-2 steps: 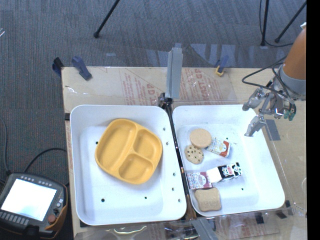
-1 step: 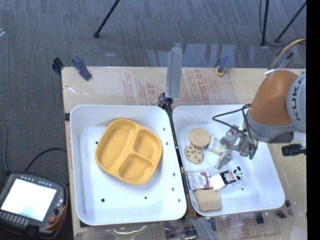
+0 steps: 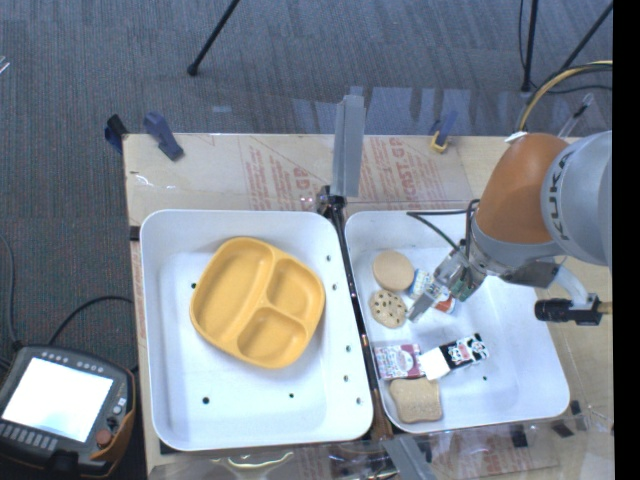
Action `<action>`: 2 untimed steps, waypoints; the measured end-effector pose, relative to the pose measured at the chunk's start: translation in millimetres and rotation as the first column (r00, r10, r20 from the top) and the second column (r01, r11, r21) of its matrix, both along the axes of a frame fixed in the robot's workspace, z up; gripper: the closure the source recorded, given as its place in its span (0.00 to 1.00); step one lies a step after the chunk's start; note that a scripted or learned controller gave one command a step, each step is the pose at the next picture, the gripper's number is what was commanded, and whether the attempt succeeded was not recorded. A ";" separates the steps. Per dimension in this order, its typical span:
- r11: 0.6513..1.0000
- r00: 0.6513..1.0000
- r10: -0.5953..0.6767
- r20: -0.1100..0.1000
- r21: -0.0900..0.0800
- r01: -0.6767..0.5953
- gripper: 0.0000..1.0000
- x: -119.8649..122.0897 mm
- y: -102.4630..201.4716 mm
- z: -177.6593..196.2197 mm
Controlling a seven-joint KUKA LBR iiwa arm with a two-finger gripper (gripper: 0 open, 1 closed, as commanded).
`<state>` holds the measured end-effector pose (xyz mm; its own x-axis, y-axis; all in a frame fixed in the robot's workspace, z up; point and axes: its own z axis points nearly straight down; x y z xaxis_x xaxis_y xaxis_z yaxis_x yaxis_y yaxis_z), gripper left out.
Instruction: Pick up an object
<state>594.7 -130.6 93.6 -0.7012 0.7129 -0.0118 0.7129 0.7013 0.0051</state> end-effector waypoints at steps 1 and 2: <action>0.834 0.834 -0.552 -0.012 0.004 0.552 0.00 9.7 -11.0 49.8; 0.737 0.737 -0.676 -0.019 0.000 0.676 0.00 -27.3 -22.2 -9.3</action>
<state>567.4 -152.8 84.3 -0.0351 0.9994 0.0015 0.9993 0.0351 -0.0089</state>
